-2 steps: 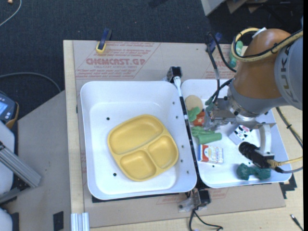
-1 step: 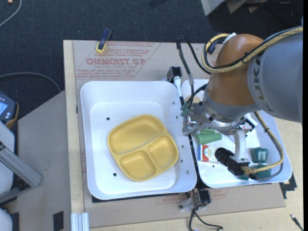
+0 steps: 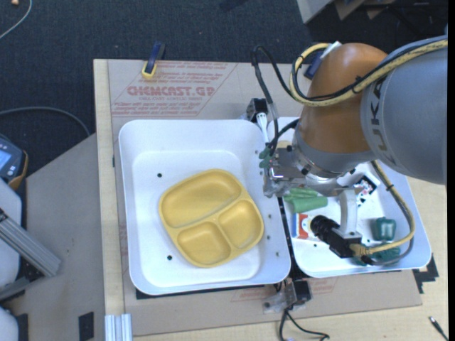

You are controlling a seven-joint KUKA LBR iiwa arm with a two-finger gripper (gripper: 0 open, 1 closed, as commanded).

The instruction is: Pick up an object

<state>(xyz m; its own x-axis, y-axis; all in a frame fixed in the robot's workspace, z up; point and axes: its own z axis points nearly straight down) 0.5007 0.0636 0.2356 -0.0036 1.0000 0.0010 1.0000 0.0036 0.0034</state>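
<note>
Two white bins sit side by side on a cardboard sheet point(image 3: 178, 91) with red CHEMCAST print on it. The left bin point(image 3: 142, 148) just has a yellow divided plate point(image 3: 211, 217) lying flat, three compartments, roughly mid-bin and a bit toward the lower right. The arm point(image 3: 341, 112) comes in from the right and its orange band hangs over most of the right bin point(image 3: 416, 246). In that bin, a green object point(image 3: 307, 202) lies near the left wall, right under the wrist. A red-and-white flat thing point(image 3: 301, 226) is just below it, and a small teal object point(image 3: 384, 228) sits further right. There's also a blue-and-yellow clamp point(image 3: 151, 61) at the sheet's upper left edge.
</note>
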